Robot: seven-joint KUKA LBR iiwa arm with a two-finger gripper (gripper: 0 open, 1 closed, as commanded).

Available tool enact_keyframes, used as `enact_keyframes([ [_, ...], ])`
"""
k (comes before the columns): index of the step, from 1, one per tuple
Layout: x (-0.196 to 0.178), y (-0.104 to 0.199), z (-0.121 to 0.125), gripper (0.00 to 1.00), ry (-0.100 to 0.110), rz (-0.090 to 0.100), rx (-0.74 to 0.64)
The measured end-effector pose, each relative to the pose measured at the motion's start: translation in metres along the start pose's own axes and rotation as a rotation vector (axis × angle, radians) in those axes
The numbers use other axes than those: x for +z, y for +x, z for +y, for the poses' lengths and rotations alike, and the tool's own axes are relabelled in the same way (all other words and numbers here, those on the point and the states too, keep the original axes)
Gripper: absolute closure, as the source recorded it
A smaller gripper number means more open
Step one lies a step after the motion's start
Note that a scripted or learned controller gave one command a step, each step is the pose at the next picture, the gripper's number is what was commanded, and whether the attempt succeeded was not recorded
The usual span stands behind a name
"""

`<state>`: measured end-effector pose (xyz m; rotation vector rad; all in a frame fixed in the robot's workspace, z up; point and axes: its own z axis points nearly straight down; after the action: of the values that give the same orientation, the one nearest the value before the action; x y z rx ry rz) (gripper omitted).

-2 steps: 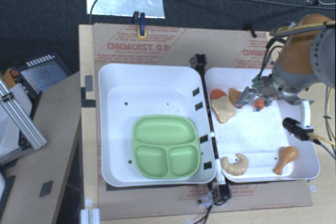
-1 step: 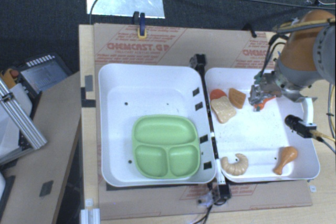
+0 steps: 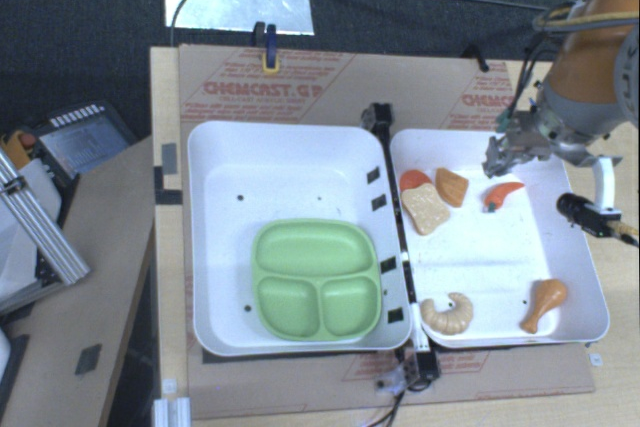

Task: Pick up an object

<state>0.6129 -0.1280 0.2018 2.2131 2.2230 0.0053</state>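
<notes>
toy food pieces are the candidates for pickup, all lying loose in the right bin (image 3: 570,245). a red pepper (image 3: 503,194) sits toward 1 o'clock in that bin, just below and beside the tool (image 3: 503,158). a bread slice (image 3: 426,209), an orange wedge (image 3: 451,186) and a red piece (image 3: 414,180) cluster near 10 o'clock, touching or nearly so. a shrimp (image 3: 449,313) lies at 7 o'clock and a drumstick (image 3: 543,303) at 5 o'clock, each well apart from the rest.

the tool hangs low over the bin's upper right part, at the end of the arm (image 3: 596,65) reaching in from 3 o'clock. nothing is seen between its fingers, and how far they are parted cannot be told from this angle. judged from its position, the pepper is the likely target, being isolated enough to close on without disturbing neighbours.

the left bin (image 3: 250,165) carries a green divided plate (image 3: 316,277) toward 5 o'clock. both bins rest on the counter (image 3: 165,245).
</notes>
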Motion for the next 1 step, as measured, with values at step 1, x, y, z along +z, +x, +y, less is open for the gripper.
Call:
enact_keyframes([
  [1,-0.0624,0.0026,-0.0024,1.0,0.001,0.0,0.0],
])
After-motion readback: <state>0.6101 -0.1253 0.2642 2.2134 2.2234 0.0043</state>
